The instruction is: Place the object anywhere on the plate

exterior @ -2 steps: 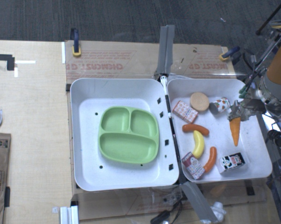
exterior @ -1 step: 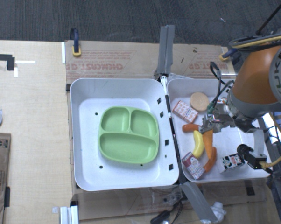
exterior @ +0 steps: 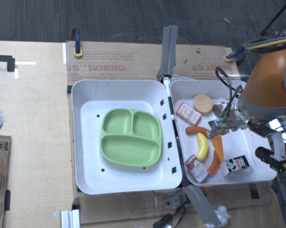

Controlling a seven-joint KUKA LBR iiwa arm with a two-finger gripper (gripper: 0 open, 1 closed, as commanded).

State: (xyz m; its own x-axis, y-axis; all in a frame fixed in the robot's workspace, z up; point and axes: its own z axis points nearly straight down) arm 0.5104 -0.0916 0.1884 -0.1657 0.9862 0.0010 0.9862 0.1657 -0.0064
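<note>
Camera view: arm in from the right, gripper (exterior: 218, 127) low over the right bin (exterior: 257, 172), tip down among the toy food. Fingers pinched on the top end of an orange carrot (exterior: 218, 148), though whether truly clamped or merely touching: cannot tell for sure from this slant. Just beside the carrot, a yellow banana (exterior: 201, 146), a sausage (exterior: 196, 130) above it, a round biscuit (exterior: 203, 103) and a small pink packet (exterior: 188, 113) further back, a black-and-white carton (exterior: 236, 165) near the front. Green divided plate (exterior: 131, 137) bare in the left bin (exterior: 81, 127), well apart from the carrot. Step in hand, by judgement: the pick. Next: lift straight up, clear of banana and bin walls, carry left across the divider, lower over any compartment, then release.
</note>
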